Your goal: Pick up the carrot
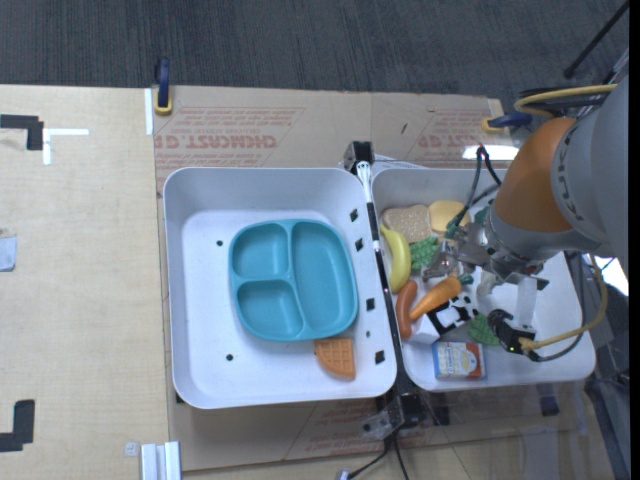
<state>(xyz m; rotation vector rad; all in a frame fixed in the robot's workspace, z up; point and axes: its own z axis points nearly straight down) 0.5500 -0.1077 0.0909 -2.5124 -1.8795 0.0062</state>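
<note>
A: Table (80,298) first. Light wood, cardboard sheet under the two white bins.

B: Bins?

A: Left bin (200,368), right bin (570,358), side by side, touching along the middle edge.

B: Arm?

A: Grey, orange band (530,183), reaching in from the right, hanging over the right bin.

B: Left bin contents?

A: Teal divided plate (293,280), three compartments, near the centre. Waffle-like orange piece (338,358) just below it, near the bin's lower right corner.

B: Right bin?

A: Cluttered. Banana (397,255) along the left wall. Bread slice (407,220) above it, pale yellow item (445,213) beside the bread. Small carton (460,360) at the lower edge. Black and white tag (450,316) just under the wrist.

B: Carrot?

A: Carrot (437,296) in the right bin, left of middle, lying tilted, thick end toward the arm. Reddish sausage-like piece (404,308) just beside it on the left.

B: End effector?

A: End effector (455,263) low over the carrot's upper end, close to it or touching. Fingers buried in clutter, so cannot tell how far open. Cannot tell any hold on the carrot either.
</note>
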